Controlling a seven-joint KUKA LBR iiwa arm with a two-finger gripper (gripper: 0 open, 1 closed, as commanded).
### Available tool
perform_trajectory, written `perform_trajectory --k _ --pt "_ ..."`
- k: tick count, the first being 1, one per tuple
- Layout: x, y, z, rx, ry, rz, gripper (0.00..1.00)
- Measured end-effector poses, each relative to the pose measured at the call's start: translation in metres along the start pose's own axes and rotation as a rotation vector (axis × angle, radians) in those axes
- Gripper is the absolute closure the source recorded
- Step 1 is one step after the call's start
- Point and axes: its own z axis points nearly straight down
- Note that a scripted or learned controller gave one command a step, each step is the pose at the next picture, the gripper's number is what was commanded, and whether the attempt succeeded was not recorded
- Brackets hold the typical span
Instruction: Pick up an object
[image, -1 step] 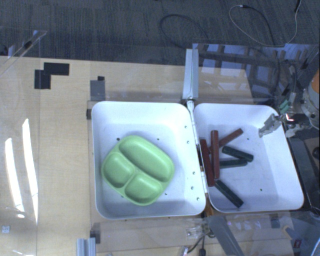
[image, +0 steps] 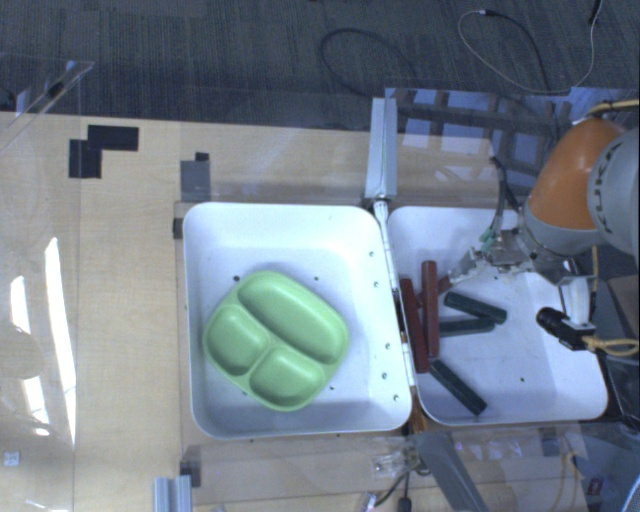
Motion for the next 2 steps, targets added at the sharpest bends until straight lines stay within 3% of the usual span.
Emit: perform_trajectory --k 1,2 --pt "0.025 -0.075 0.002 -0.020 -0.007 -0.126 0.00" --pt "0.049 -0.078 0.004 -0.017 -0.014 -0.424 0.00"
